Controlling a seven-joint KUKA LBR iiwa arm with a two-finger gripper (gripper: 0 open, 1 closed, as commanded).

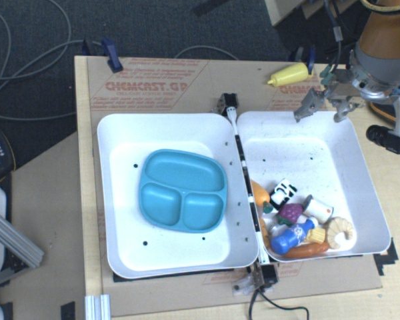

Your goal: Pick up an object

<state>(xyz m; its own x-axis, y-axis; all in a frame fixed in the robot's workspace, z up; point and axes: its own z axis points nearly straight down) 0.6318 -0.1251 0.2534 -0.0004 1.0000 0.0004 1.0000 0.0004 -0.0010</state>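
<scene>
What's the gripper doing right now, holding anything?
Gripper: open, holding nothing, above the far edge of the right bin.

A robotics lab, by the look of it; two white bins point(120, 199) sit on a cardboard-covered bench point(153, 85) held by blue clamps point(111, 54); loose cables point(33, 39) trail over dark carpet point(153, 19); aluminium framing point(10, 235) stands at left.

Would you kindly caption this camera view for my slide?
Open gripper above right bin's far edge; toys piled near.
</scene>
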